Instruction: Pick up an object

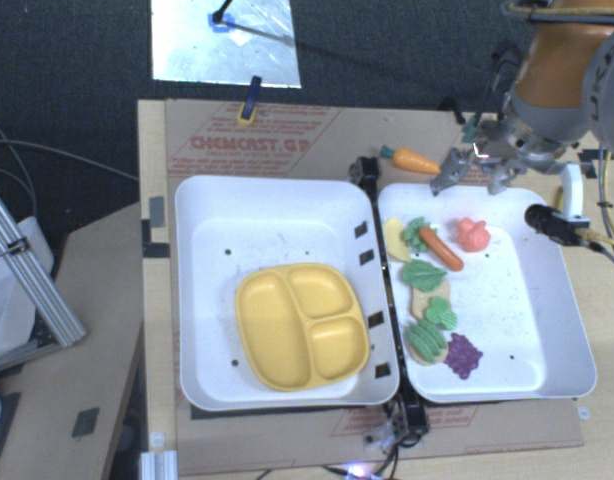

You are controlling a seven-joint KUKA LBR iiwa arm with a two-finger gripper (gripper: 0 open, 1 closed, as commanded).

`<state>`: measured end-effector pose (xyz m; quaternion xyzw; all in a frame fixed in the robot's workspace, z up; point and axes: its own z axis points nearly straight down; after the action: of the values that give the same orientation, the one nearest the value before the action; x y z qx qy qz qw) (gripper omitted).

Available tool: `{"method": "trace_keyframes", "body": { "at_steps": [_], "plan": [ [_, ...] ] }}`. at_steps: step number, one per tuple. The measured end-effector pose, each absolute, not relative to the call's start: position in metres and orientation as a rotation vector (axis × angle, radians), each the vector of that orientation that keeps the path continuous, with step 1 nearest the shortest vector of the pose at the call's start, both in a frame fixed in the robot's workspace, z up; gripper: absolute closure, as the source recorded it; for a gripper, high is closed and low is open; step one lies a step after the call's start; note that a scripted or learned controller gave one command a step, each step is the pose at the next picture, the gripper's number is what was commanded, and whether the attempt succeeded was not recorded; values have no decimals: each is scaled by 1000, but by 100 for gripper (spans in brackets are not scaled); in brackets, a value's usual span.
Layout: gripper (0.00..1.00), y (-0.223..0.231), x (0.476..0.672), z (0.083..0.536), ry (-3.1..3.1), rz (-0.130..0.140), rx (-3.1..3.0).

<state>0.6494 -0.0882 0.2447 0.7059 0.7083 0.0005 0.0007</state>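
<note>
The right bin [567,298] holds several toy foods: an orange carrot [443,251], a pink piece [473,234], a pale yellow piece [394,238], green leafy pieces [423,273], and purple grapes [463,354] near the front. My gripper [477,178] hangs over the far rim of that bin, above and behind the pink piece. It is open, and nothing sits between its fingers.
In the left bin [207,218] lies a yellow divided plate [302,325]. A second orange carrot [412,160] rests on the cardboard behind the bins, just left of the gripper. A shiny sheet [227,28] lies at the far back.
</note>
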Motion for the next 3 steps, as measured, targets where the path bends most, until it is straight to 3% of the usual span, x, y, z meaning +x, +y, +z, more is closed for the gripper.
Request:
{"method": "trace_keyframes", "body": {
  "at_steps": [1,2,3],
  "plan": [
    [0,-99,593,147,2226,-10,2229],
    [0,-103,581,84,2217,9,2222],
    [100,-103,585,100,2215,19,2211]
  ]
}}
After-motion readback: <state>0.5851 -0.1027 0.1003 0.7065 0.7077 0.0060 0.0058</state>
